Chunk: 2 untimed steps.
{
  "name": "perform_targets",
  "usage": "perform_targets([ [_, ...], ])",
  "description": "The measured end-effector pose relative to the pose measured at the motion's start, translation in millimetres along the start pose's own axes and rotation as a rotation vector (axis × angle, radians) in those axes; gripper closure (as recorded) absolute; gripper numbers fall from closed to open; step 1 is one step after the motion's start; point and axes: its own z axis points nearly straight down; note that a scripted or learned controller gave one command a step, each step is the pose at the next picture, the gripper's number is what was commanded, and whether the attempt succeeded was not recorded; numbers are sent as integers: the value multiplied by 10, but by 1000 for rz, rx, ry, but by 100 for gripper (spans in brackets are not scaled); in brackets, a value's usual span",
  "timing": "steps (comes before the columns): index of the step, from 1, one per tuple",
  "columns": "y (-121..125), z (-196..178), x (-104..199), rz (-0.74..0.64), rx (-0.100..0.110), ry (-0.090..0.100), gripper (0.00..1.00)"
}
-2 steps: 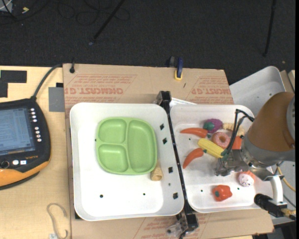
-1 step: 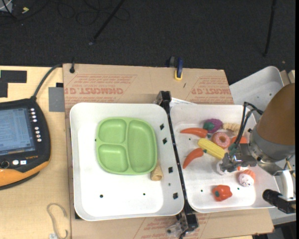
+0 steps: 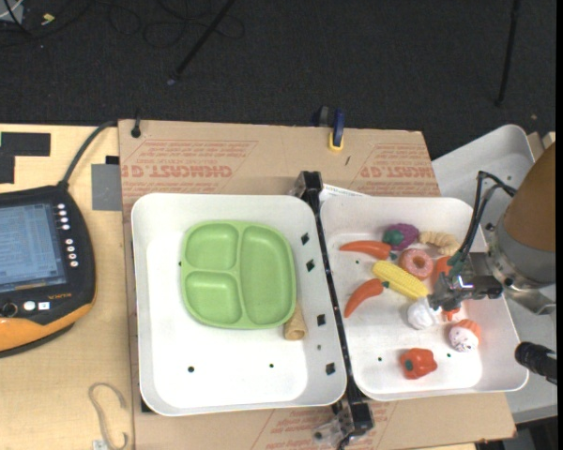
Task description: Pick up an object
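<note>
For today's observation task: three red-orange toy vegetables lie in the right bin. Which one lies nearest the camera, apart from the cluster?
The stubby red bell pepper, alone by the bin's near edge. The two long chili peppers lie farther back beside the corn.

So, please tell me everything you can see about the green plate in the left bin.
The green plate is light green, looks like plastic, with rounded corners and three compartments: two on its left, one longer on its right. It lies flat in the left bin, slightly turned. A small tan cone-like piece lies against its lower right corner.
</note>
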Motion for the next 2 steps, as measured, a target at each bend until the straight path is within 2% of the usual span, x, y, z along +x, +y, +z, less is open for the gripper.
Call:
perform_targets([
  [1,191,-82,519,-3,3,2,100],
  [2,379,49,1064,-1,3,0,100],
])
